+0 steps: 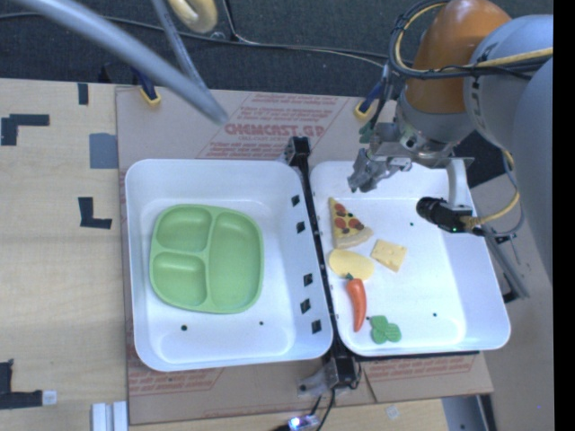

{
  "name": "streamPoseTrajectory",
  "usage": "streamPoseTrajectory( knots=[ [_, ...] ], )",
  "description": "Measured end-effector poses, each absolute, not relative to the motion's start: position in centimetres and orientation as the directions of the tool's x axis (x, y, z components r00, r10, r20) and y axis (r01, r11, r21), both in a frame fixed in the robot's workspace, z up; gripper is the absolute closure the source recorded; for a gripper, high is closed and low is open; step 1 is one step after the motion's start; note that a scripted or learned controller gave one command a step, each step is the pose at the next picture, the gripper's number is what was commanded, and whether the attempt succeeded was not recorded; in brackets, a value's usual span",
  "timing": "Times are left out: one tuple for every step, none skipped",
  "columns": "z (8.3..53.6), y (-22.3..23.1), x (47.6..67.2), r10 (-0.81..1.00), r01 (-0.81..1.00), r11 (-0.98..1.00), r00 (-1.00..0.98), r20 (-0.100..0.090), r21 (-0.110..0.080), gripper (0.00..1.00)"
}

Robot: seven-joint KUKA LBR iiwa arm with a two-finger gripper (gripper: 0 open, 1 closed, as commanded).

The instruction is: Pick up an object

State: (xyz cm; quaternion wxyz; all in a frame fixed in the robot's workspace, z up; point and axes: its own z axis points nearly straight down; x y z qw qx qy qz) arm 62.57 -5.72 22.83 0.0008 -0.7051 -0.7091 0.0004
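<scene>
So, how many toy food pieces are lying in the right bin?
5. The pizza slice lies nearest the divider, the cheese wedge to its right, the yellow piece below the pizza, then the chili pepper and the green piece toward the front. None looks hidden.

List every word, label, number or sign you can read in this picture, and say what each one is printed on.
"CHEMCAST GP": red print on the brown board under the two white bins, just above the left bin.
Further red lines around it on the same board: too small and blurred to read.
Nothing readable on the green tray, the toy foods or the gripper.
</scene>
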Motion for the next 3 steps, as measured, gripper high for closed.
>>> streamPoseTrajectory(
  knots=[
    [21.6,-0.4,63.3,1.0,1.0,0.005,-0.005,0.0,-0.002,1.0],
    [20.8,4.5,63.9,1.0,1.0,0.005,-0.005,0.0,-0.002,1.0],
    [20.6,10.2,65.3,1.0,1.0,0.007,-0.007,0.001,-0.001,1.0]
  ],
)
